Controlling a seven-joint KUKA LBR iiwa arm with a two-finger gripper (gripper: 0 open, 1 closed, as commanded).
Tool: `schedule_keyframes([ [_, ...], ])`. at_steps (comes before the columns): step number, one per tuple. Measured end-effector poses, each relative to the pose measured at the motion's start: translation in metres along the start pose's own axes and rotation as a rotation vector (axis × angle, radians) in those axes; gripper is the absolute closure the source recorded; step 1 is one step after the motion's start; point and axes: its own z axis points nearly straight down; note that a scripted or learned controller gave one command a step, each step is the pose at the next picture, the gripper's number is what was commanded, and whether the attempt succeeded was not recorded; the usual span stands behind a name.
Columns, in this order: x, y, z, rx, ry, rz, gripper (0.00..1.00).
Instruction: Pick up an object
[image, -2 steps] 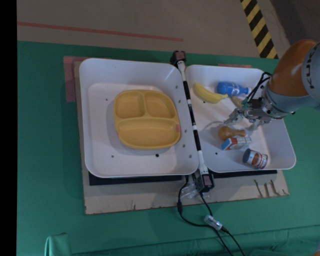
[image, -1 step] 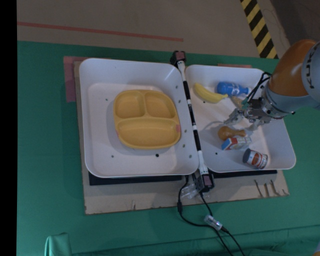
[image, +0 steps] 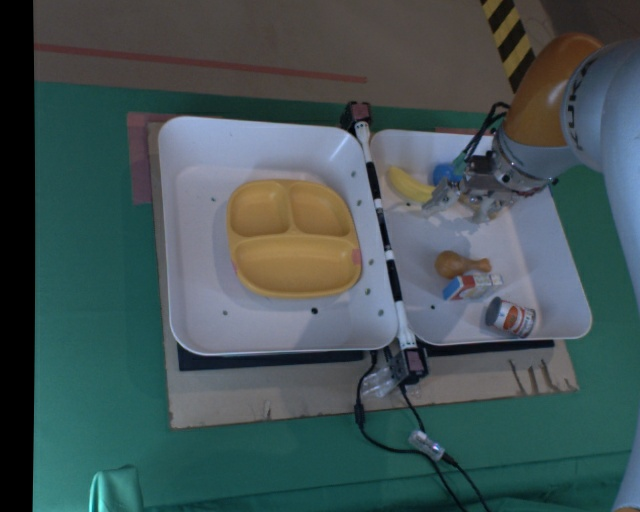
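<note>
I see the gripper (image: 462, 203) low over the back of the right bin (image: 560, 270), just beside the banana (image: 409, 184) and a small blue object (image: 444, 174); how far it is open I cannot tell, and I see nothing held in it; the banana is yellow, lying near the bin's left wall; further forward lie a brown drumstick (image: 461, 264), a small carton (image: 470, 288) and a can (image: 511, 318) on its side; a yellow divided plate (image: 292, 239) sits in the left bin (image: 200, 300).

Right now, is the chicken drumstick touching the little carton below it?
Cannot tell. In the camera view the drumstick sits right above the carton; their edges meet with no clear gap.
</note>
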Motion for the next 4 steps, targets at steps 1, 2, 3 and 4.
schedule_keyframes([
  [1, -0.052, -0.017, 0.0, 0.003, -0.002, 0.004, 0.0],
  [2, -0.055, -0.112, -0.003, -0.003, -0.005, 0.006, 0.0],
  [3, -0.051, -0.05, -0.029, 0.007, 0.001, 0.002, 0.0],
  [4, -0.02, -0.141, -0.003, -0.007, -0.005, 0.005, 0.0],
])
